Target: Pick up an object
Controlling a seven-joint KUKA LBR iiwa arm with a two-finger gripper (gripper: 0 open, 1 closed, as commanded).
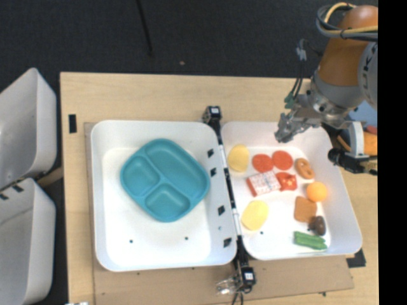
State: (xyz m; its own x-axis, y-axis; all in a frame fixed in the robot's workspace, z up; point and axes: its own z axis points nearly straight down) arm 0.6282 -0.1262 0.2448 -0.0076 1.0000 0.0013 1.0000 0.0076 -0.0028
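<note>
Your claw (pixel 284 132) is hovering over the upper part of the right bin (pixel 346 234), nothing between its tips; you cannot tell its spread. The nearest pick, a red tomato slice (pixel 282 159), is lying just below it in the frame.

Readable text: we find none on the bins, the toy food or the arm.
Red-and-white packet (pixel 264 183): we see a pattern, too blurred to read.
</note>
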